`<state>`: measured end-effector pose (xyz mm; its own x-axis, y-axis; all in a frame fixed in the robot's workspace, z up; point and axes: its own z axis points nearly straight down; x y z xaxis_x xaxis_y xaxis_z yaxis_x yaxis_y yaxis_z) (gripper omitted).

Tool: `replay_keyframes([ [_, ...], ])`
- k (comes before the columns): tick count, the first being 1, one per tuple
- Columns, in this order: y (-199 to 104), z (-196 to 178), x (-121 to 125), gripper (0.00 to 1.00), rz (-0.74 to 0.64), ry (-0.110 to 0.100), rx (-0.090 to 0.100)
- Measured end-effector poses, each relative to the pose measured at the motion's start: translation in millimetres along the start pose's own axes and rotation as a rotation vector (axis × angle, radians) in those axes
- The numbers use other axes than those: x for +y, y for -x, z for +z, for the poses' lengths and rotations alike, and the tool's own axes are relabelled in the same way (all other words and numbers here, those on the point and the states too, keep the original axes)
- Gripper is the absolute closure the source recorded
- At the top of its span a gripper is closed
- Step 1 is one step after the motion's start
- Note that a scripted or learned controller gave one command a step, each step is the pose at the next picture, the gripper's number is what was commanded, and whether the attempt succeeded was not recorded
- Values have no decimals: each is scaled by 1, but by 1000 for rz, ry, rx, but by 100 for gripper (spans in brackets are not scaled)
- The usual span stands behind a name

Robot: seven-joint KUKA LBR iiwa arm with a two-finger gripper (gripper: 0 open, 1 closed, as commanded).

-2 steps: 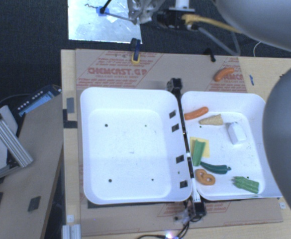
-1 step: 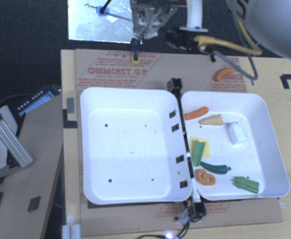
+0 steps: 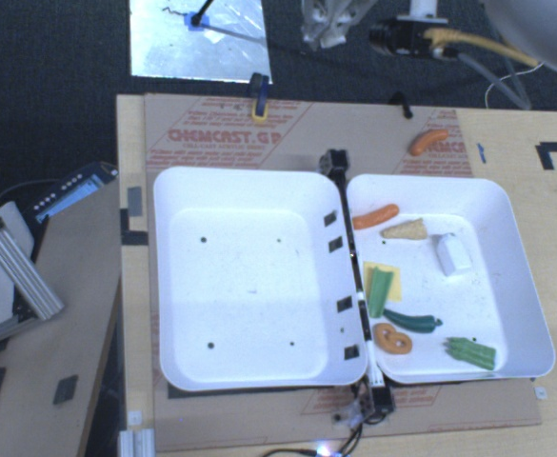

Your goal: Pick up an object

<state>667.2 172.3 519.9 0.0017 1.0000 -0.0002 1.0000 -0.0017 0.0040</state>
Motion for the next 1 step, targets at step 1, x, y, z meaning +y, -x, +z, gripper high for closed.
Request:
replay_keyframes([
  [1,-63,-16,-51,100,-6,-3,1],
])
